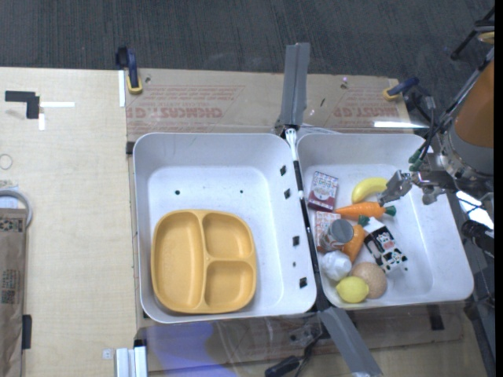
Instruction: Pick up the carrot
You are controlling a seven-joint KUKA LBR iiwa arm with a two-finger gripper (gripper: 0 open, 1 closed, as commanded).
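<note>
The carrot point(359, 209) is orange with a green tip at its right end and lies across the middle of the right bin point(440, 234), just below a yellow banana point(368, 188). My gripper point(395, 190) reaches in from the right and hangs just above the carrot's green end, beside the banana's right tip. The view does not show anything held in it. A second orange piece point(355, 243) lies slanted below the carrot.
Around the carrot lie a red-and-white packet point(323, 191), a grey can point(341, 232), a black-and-white carton point(385, 248), a white garlic bulb point(335, 265), a lemon point(352, 290) and a brown potato point(371, 278). The left bin point(157, 163) holds a yellow divided plate point(169, 289).
</note>
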